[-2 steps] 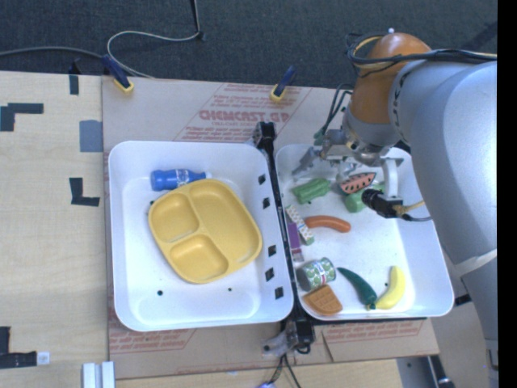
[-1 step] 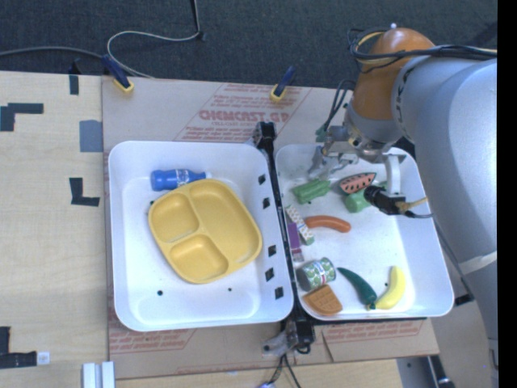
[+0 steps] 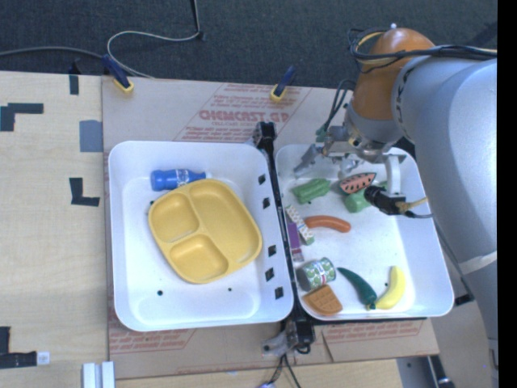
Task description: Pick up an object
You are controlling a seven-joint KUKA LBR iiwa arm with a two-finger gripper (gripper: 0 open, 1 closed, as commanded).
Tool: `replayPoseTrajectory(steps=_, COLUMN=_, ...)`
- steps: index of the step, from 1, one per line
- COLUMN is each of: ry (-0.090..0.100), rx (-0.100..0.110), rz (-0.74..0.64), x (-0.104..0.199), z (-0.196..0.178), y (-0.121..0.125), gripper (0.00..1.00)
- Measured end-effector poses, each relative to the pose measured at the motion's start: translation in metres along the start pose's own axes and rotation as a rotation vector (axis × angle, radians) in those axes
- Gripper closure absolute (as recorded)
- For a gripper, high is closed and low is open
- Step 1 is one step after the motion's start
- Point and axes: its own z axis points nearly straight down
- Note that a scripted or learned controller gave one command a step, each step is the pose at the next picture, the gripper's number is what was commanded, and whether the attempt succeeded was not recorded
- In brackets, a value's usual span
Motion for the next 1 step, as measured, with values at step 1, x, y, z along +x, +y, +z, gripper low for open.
replayPoseTrajectory(steps=1, ry=0.002, rx=-0.002, rz=0.000, x=-0.0007, z=0.0388, y=0.0005, gripper=0.00)
